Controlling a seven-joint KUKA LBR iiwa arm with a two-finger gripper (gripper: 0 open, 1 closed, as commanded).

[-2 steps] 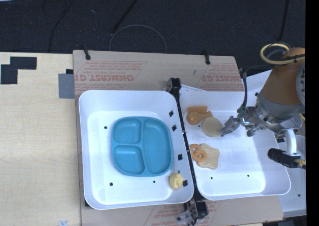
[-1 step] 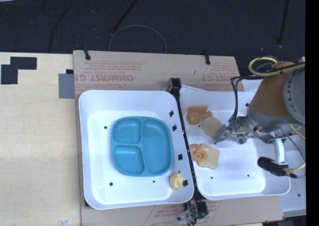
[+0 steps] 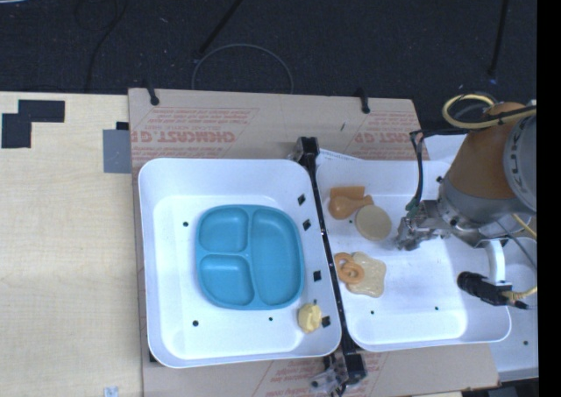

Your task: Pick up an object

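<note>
**Inspector:** Begin at the left. What lies in the left bin (image 3: 166,202)?

**Assistant:** A blue divided plate (image 3: 248,256), three compartments, flat near the middle of the floor. A small pale yellow object (image 3: 308,316) sits at the bin's near right corner, apart from the plate.

**Inspector:** And the right bin (image 3: 421,325)?

**Assistant:** Three items in its left half. An orange piece (image 3: 346,202) is toward the far side. A round beige disc (image 3: 373,223) sits just beside it, the two touching or nearly so. Nearer the camera, a pale flat piece with an orange ring on it (image 3: 359,272) lies apart from both.

**Inspector:** The gripper?

**Assistant:** The gripper (image 3: 410,233) is low over the right bin, just right of the beige disc. Nothing is seen between its fingers. Whether they are spread or pressed together, I cannot tell; they are too small and dark.

**Inspector:** The arm?

**Assistant:** It enters from the right, its orange band (image 3: 482,163) above the wrist.
</note>
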